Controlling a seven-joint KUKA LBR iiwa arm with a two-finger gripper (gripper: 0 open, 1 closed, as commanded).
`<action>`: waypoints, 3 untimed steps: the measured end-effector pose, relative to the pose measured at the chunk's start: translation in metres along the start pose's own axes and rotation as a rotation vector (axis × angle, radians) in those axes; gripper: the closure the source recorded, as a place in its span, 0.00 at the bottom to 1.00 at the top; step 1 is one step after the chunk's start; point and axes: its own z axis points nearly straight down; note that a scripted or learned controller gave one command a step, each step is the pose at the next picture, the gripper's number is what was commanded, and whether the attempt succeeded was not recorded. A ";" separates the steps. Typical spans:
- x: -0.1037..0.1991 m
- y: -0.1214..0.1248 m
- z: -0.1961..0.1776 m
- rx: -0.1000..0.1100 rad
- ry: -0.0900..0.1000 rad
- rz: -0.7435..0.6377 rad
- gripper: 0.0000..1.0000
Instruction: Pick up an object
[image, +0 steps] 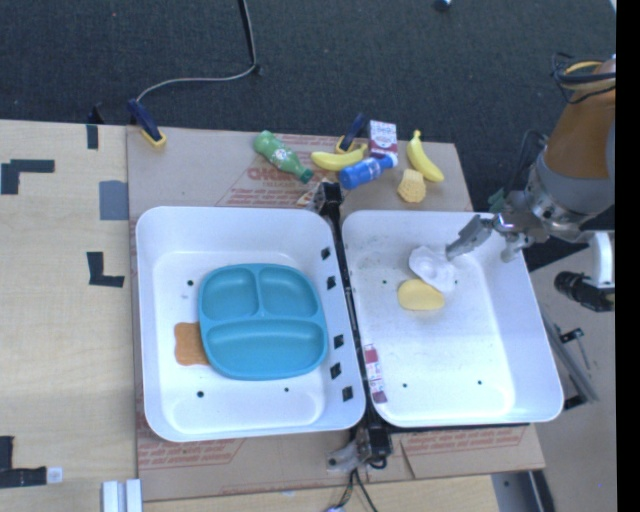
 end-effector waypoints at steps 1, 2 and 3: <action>0.029 0.004 0.088 0.003 0.001 0.001 0.00; 0.060 -0.005 0.134 -0.003 -0.002 0.001 0.00; 0.073 0.053 0.134 -0.005 -0.001 -0.001 0.00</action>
